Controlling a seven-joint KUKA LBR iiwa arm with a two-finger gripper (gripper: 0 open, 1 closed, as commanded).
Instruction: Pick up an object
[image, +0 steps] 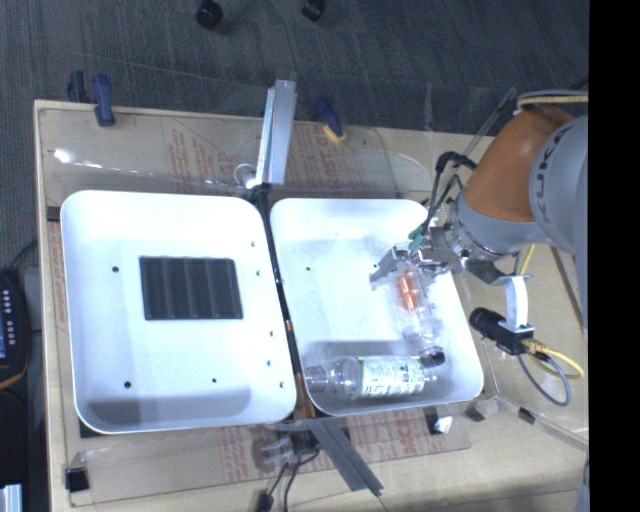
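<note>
Small bottle: a clear plastic bottle with an orange-red label (413, 305) in the right bin, on its right side, lying lengthwise from upper left to lower right, with a dark cap at its lower end near the big bottle.
Large bottle: a clear plastic bottle with a white and green label (375, 375) lies on its side along the near wall of the right bin, its neck pointing left and its far end close to the small bottle's dark cap.
Gripper: the metal two-finger gripper (400, 264) hangs over the right bin, right above the upper end of the small bottle.
Fingers: I cannot tell how far apart they are, or whether they touch the small bottle; the metal parts and the clear plastic blur together there.
Arm: the grey arm with the orange band (520, 180) comes in from the right, over the right bin's upper right corner.
Right bin: a shallow white bin (330, 260) bearing both bottles.
Left bin: a shallow white bin (100, 300) beside it, their rims touching, with a dark ribbed rectangular panel (190, 288) on its floor.
Tabletop: a pale wooden tabletop (150, 140) with blue clamps (102, 98) along its far edge.
</note>
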